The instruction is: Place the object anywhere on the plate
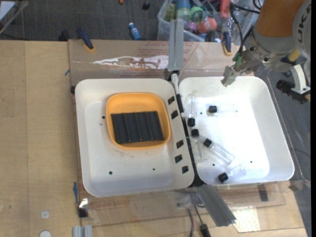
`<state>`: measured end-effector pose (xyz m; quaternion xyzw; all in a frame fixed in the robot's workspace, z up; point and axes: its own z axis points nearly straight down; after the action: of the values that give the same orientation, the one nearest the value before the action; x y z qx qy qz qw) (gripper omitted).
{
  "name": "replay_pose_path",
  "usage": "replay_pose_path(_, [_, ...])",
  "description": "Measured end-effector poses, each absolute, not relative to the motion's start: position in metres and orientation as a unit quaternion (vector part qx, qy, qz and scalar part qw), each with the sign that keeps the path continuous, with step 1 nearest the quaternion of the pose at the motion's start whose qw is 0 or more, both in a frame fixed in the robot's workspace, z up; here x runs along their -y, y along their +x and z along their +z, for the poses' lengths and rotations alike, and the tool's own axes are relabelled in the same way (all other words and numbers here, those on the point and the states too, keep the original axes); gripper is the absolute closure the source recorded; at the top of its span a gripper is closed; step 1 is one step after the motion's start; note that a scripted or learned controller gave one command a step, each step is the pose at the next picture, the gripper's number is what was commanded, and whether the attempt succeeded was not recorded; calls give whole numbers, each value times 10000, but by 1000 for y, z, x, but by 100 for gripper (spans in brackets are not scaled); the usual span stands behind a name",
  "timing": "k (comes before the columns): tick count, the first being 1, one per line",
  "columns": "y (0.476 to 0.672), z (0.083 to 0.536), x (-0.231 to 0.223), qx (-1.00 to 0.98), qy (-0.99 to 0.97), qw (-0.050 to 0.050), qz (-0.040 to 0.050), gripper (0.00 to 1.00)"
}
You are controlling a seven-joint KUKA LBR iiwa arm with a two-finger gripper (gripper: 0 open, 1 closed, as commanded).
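- Left bin (94, 177): an orange plate (111, 107) with a black ribbed block (137, 127) lying on it.
- Right bin (276, 147): several clear vials (218, 151) with black caps, scattered.
- Gripper (230, 76) hovers over that bin's far edge, holding nothing; its state, I cannot tell.

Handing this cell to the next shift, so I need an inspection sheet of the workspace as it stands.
Surface: wooden bench bearing left bin and right bin.
Job's things: orange plate in left bin, black ridged block on it; clear vials with black caps scattered in right bin.
Clutter: nothing seen inside the bins besides these.
Grippers: gripper above right bin's far edge, carrying nothing visible.
Cables: dark cables near the arm.
Surroundings: clear tub of colourful items behind the bench.
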<state>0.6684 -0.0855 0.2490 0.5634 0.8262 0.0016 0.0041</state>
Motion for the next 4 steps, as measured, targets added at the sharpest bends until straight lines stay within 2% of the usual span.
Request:
replay_pose_path(1, [668, 266, 100, -8999, 4362, 35, 9, 100])
replay_pose_path(2, [661, 327, 194, -8738, 4863, 37, 8, 100])
replay_pose_path(3, [668, 438, 223, -9276, 3735, 52, 5, 100])
replay_pose_path(4, [669, 449, 222, -9276, 3734, 92, 7, 100])
